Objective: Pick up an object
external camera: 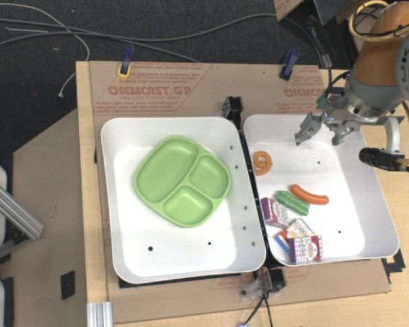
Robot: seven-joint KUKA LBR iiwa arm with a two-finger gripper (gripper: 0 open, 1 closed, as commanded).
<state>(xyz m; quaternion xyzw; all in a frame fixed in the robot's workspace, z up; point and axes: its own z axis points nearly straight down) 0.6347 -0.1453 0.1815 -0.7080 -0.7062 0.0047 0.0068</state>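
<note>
Green divided plate point(183, 180) sits in left bin point(116, 142), well left of the fingers. Blue clamps point(126, 67) pin cardboard point(157, 87) behind them.

In the right bin point(368, 203) you have a small cluster of pickable items, all lying flat on the white floor. An orange ring point(262, 162) sits alone near the left wall. Below it, an orange sausage point(309, 195) lies at a slant, with a green pod-shaped piece point(290, 202) just beside it. A purple-and-white carton point(275, 212) rests near the left wall, and a pink-and-white carton point(305, 246) lies by the front edge, with a small blue piece point(282, 240) against it.
</note>
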